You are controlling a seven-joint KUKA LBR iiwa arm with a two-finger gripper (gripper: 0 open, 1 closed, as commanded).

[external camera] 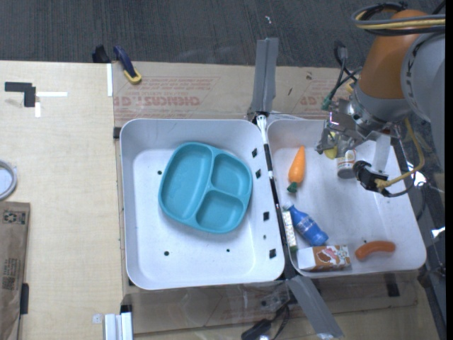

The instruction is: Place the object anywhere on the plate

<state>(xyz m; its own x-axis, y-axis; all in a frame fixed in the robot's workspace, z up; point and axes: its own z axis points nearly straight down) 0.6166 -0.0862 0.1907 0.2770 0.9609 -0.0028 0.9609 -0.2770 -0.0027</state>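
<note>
Left bin (134, 211): holds the plate (205, 187), near its middle.
Right bin (403, 257): just beside the left bin, on its right.
Carrot (296, 166): right bin, far left part.
Bottle (307, 225): nearer than the carrot, by the left wall.
Carton (325, 258): near left corner, touching the bottle.
Sausage (374, 249): right of the carton.
Gripper (345, 149): over the right bin's far part, right of the carrot.

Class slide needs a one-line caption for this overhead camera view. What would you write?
Gripper hangs over the right bin near the carrot; the blue plate sits in the left bin.
</note>
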